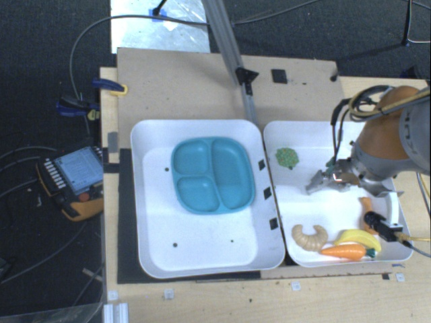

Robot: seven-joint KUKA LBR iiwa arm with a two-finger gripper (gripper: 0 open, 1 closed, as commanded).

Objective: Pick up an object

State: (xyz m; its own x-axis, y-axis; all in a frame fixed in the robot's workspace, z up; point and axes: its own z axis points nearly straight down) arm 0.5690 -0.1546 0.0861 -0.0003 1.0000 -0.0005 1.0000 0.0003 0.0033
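The right bin (296, 200) holds a green broccoli floret (287, 157) near its far left corner. Along the front wall lie a tan croissant (310, 237), an orange carrot (345, 251) and a yellow banana (358, 237). A small orange piece (366, 204) shows by the right wall. My gripper (324, 180) hangs over the middle of this bin, right of the broccoli and well above the croissant. It is open and nothing sits between its fingers.
The left bin (155, 241) bears a blue divided plate (212, 174). A grey pole (225, 39) slants down to the bins' far edge. A handheld device (73, 173) and cables lie on the floor at the left.
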